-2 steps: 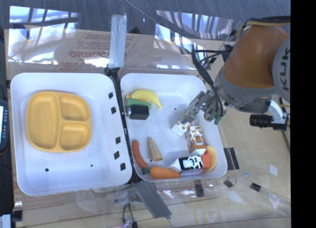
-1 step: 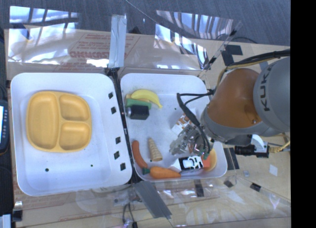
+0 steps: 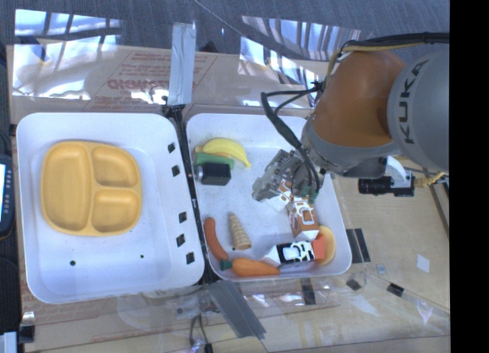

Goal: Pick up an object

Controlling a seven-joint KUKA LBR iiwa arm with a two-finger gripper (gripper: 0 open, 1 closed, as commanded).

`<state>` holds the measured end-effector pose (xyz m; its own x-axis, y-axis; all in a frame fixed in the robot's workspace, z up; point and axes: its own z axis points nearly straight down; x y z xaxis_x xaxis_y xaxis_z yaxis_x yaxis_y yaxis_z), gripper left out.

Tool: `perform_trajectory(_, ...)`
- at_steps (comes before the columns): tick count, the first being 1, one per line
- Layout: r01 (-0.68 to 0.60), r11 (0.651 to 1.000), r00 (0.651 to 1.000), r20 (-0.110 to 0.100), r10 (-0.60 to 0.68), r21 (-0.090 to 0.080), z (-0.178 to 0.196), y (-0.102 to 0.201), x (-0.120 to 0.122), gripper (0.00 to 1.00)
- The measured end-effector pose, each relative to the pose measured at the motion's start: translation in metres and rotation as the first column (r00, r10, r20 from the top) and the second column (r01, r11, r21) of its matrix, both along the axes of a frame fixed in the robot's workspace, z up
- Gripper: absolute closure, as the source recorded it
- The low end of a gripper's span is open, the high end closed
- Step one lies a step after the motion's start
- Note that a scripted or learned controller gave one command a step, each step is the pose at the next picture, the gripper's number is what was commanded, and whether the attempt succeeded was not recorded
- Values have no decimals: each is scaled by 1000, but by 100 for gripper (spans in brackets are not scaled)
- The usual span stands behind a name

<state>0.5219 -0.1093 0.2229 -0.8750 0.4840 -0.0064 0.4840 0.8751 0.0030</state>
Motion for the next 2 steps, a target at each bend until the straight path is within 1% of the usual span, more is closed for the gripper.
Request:
perform_trajectory(1,-72,997,997,-14,72,1,-63,-51,68,100)
perform_trajectory(2,-15,1000,1000,-9,15,-1,-71,-104,-7,100)
